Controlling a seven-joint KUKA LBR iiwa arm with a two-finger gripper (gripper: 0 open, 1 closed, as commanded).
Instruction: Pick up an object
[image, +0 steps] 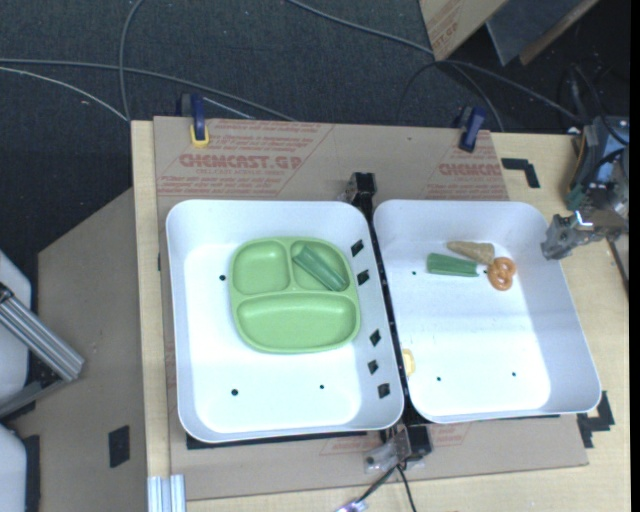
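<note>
From my seat I see the bench (250, 150), a tan board with red lettering, carrying the two white bins side by side and touching along a dark centre seam. The left bin (200, 390) holds a green divided plate (295, 295) sitting toward its upper middle, with a darker green piece (320, 265) lying tilted in the plate's upper right compartment; white floor stays open around the plate, widest along the near edge. The right bin (500, 370) has its three small things bunched in the upper half: a green pod-shaped piece (452, 266) lying nearly level, a tan piece (470, 249) just above it and touching or almost touching, and a small orange pretzel-like piece (501, 273) just beside their right ends. Everything below that cluster in the right bin is bare white floor, so there is plenty of room on the near side and less toward the far rim. The gripper (565, 238) sits at the right bin's upper right rim, outside or just over the edge, to the right of the cluster and apart from all three pieces, with the pretzel-like piece nearest it. It is small and blurred from here; I cannot tell how its fingers stand, and I see nothing held in it.
</note>
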